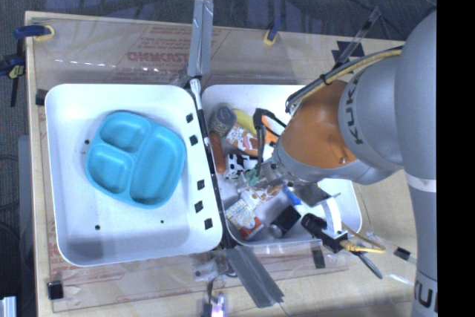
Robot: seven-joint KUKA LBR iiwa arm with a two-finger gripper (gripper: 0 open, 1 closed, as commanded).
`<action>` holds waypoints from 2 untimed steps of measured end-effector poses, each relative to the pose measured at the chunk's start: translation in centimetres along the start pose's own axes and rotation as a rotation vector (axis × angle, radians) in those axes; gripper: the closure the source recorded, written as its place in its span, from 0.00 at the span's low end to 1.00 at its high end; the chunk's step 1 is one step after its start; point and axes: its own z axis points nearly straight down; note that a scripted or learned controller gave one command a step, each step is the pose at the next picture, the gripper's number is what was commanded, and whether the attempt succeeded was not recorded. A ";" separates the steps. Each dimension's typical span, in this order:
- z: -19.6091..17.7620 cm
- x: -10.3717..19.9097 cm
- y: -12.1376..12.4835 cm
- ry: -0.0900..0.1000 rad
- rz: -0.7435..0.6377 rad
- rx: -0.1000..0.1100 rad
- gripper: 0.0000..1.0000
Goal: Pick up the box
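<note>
KUKA arm (349, 122) reaches over cluttered right bin (349, 223) | gripper (261, 176) low at carton (258, 198), grip unreadable | blue divided tray (136, 157) at nine o'clock, left bin (67, 159)

Grey arm (401, 93) reaching in from the right, bent down over the right side of the bench. Orange band (315, 131) above the wrist, turned toward the camera. Wrist pointing down and to the left. Gripper (261, 176) low under the wrist, mostly hidden by it, so state of its fingers not possible to tell.
</note>
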 end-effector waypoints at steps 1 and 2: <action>-9.0 5.5 1.9 0.035 0.050 0.044 1.00; -12.5 7.5 1.3 0.029 0.266 0.047 1.00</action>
